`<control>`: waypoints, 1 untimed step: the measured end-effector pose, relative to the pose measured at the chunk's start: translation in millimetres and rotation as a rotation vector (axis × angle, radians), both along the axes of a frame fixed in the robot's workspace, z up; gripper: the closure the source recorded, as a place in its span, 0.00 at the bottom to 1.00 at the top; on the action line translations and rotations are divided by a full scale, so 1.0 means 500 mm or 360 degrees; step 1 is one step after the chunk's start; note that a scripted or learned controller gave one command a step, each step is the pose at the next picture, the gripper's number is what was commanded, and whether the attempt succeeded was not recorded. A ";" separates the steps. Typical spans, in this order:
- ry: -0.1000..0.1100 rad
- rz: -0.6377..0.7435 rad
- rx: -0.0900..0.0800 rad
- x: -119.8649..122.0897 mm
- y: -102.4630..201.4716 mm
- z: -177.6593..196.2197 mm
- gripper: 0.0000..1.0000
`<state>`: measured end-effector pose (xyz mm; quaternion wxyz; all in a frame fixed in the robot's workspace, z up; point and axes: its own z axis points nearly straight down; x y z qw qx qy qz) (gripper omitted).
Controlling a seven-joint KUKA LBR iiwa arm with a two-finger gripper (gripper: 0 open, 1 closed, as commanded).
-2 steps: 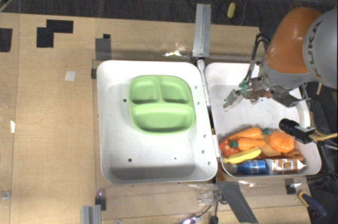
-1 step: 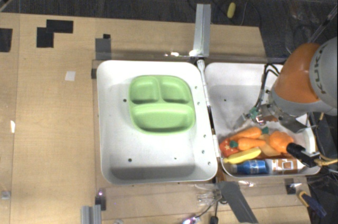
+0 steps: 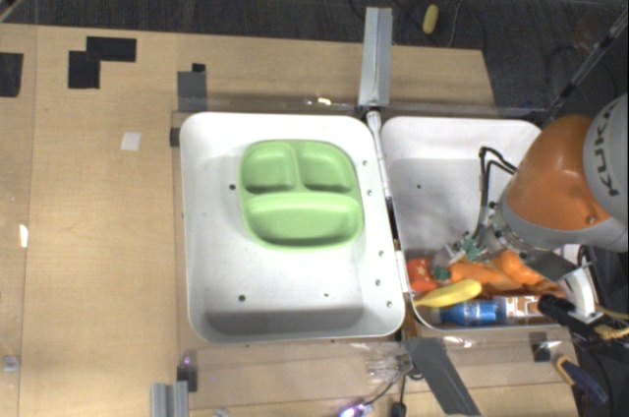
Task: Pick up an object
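Observation:
Several small objects lie heaped along the near edge of the right bin (image 3: 442, 159): a red piece (image 3: 421, 273), a yellow banana (image 3: 450, 294), a blue tube (image 3: 472, 312) and an orange carrot-like piece (image 3: 513, 271). My gripper (image 3: 472, 248) hangs low over this heap, right above the orange piece and beside the red one. The orange band of the arm (image 3: 550, 184) hides most of it. No object shows lifted clear of the pile.
The left bin (image 3: 211, 238) holds a green divided plate (image 3: 300, 192) at its middle. A grey metal bar (image 3: 375, 61) stands behind the gap between the bins. Cables and arm hardware crowd the right bin's near right corner.

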<state>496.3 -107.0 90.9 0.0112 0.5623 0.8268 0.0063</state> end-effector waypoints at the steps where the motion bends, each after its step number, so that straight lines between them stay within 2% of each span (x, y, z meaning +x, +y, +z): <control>1: 0.0037 -0.0157 0.0010 -0.013 -0.082 0.031 0.00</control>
